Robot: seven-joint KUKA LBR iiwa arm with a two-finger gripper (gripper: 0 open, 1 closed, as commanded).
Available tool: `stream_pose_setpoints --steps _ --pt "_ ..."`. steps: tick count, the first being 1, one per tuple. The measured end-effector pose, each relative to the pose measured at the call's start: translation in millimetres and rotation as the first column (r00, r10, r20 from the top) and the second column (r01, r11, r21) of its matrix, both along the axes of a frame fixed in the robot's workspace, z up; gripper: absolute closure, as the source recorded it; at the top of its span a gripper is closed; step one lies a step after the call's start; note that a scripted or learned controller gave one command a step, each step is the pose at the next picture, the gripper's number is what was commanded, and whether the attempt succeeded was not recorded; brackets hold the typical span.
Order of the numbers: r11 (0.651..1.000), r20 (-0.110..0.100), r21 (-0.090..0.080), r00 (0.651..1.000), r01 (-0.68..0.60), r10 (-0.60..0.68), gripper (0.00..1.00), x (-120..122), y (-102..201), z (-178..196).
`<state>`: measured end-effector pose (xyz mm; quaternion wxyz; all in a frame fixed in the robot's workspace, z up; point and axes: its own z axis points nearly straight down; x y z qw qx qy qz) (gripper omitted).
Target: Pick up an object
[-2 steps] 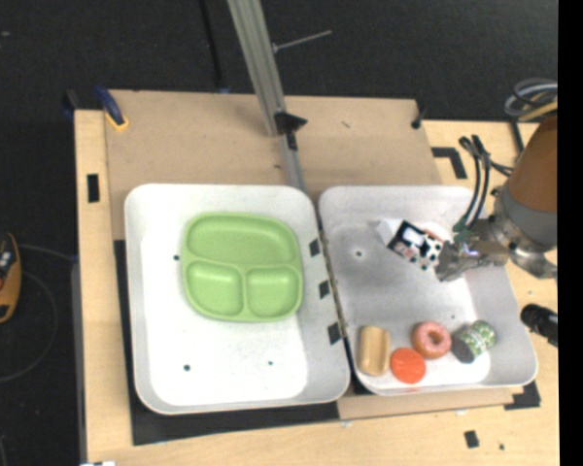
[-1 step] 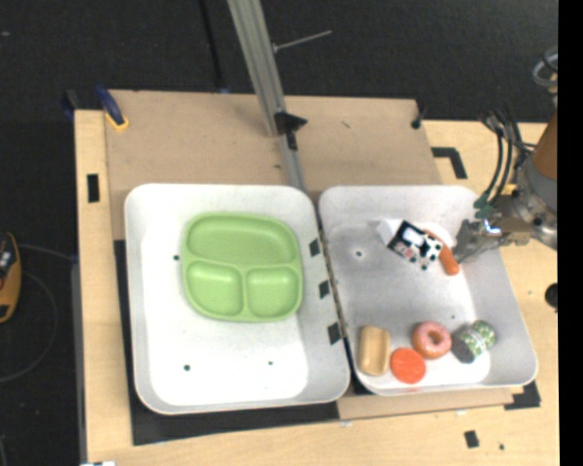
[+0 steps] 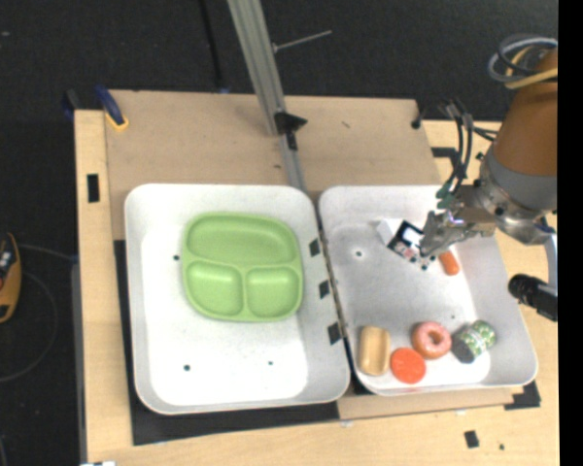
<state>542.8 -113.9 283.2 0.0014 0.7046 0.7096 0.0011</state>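
- The tool [image 3: 429, 250] is low over the upper middle of the right bin [image 3: 364, 207], just beside a small orange piece [image 3: 450, 263] and a black-and-white item [image 3: 400, 236]; I cannot tell its state.
- Open floor lies between the tool and the bin's near edge.
- Along that near edge: a tan bread roll [image 3: 372, 349], an orange-red ball [image 3: 407, 365], a pink doughnut [image 3: 430, 339], and a green-and-white lump [image 3: 475, 340], hard to make out.
- The left bin [image 3: 155, 357] holds a green divided plate [image 3: 243, 266], with open floor around it.
- The arm [image 3: 525, 153] is cut off at the right.
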Motion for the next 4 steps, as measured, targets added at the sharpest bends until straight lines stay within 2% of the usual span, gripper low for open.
stream_pose_setpoints --steps 1,4 --pt "1.000 -0.001 -0.001 1.000 0.001 -0.001 1.00 28.6 43.8 -7.2" --pt "1.000 -0.002 0.000 1.000 0.001 -0.001 1.00 89.2 190.4 -33.4"
